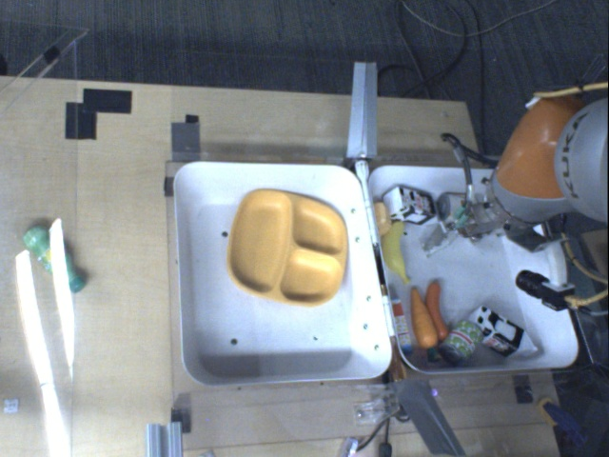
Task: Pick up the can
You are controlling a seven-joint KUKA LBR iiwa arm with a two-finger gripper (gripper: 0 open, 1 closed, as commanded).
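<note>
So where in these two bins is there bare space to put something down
The left bin has bare floor all around the yellow tray, widest along its front edge. The right bin is crowded: banana and carrots on its left side, can at the front, end effector at the back. Its middle stays bare.

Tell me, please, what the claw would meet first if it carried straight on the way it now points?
Probably the small black-and-white carton at the right bin's upper left: the claw points left toward it. Height above the carton is unclear, so it might pass over.
</note>
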